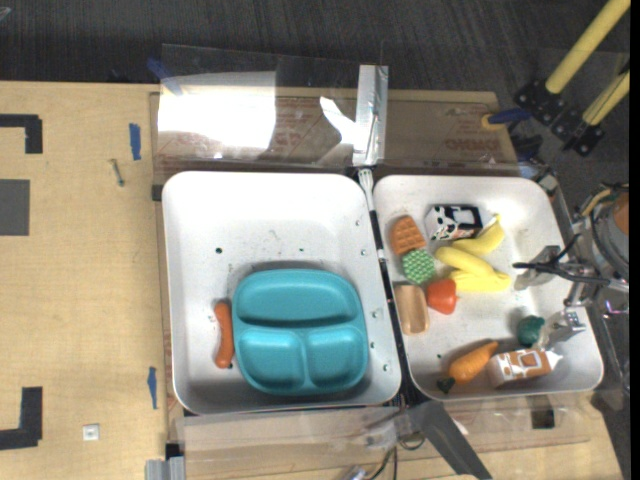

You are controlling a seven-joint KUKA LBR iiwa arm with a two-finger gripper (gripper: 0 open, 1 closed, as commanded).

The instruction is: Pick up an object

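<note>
Tan, matte surface (pixel 80 298) across the left and bottom of the frame, marked with black tape corners and small blue tape strips.

Right of centre, shallow white right bin (pixel 575 373) with rounded corners, holding a cluster of toy food:
- Smooth yellow bananas (pixel 472 263), curved, mid-bin.
- Touching their left end, a knobbly green ball (pixel 419 265).
- Just above it, a ridged orange loaf shape (pixel 406 234).
- Beside that, a glossy black-and-white item (pixel 453 222); kind not clear.
- Below the green ball, a shiny red rounded piece (pixel 441 295) against a tan cylinder (pixel 411 308).
- Toward the bin's lower edge, a tapered orange carrot (pixel 470 361) next to a boxy white-and-orange carton (pixel 524 364).
- Above the carton, a small teal piece (pixel 529 326).

Thin, metallic tool (pixel 560 268) over the right side of this bin, just right of the bananas, nothing seen in its grasp. Released or clenched: cannot tell. Grey arm (pixel 612 253) behind it at the right edge.

Left bin (pixel 270 208), same white plastic, faintly speckled, carrying a smooth teal divided plate (pixel 299 340) with three compartments. Slim orange sausage shape (pixel 224 333) lying just beside the plate's left rim.

Behind both bins, a clear plastic panel (pixel 250 118) with bright glare. Dark grey ribbed carpet (pixel 300 8) along the top of the frame; yellow poles (pixel 595 30) on black clamps at upper right.
</note>
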